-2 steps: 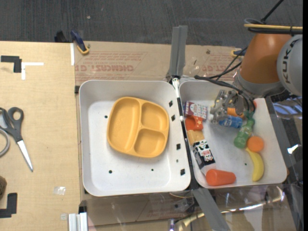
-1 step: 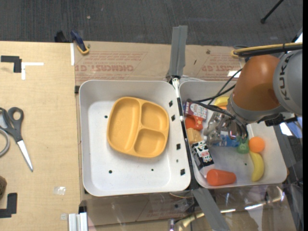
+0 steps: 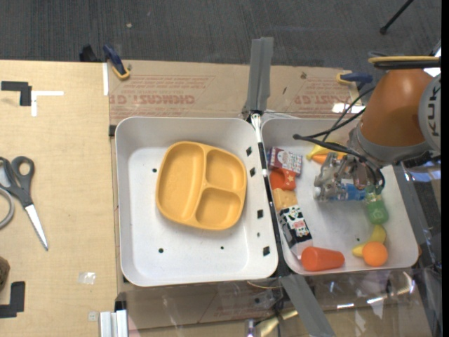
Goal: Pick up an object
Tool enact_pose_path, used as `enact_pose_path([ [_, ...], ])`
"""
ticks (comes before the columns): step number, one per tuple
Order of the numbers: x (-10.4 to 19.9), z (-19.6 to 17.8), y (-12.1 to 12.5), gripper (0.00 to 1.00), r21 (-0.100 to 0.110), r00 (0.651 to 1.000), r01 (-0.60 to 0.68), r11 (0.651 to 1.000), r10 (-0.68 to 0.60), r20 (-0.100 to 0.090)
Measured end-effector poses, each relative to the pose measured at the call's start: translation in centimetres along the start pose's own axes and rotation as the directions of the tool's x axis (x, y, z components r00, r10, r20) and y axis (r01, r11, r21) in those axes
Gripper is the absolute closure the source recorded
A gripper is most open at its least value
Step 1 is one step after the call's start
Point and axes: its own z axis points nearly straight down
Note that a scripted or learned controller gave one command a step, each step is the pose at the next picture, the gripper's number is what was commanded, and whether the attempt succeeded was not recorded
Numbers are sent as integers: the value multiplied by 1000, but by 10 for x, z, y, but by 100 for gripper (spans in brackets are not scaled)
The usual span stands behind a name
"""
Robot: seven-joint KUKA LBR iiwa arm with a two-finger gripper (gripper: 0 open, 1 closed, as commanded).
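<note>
Under the gripper (image 3: 345,182), a half-hidden blue object (image 3: 349,192)

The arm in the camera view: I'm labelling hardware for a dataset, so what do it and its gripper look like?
The arm has a rounded orange band over grey housing, with black cables looping beside it. The gripper below is a compact silvery metal assembly.

Grey arm (image 3: 431,111) with a rounded, glossy orange band (image 3: 394,111) above the wrist. Thin black cables (image 3: 330,133) looping beside it. Silvery metal end effector (image 3: 335,185) below, with dark fittings and blue parts.
</note>
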Motion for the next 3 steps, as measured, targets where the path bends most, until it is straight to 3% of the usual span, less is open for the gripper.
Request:
enact_pose_path([
  [1,1,1,0,0,0,1000,0,1000,0,-2],
  [2,-14,2,24,0,0,984,-177,984,177,-3],
  [3,-51,1,-4,0,0,963,-270,963,270,-2],
])
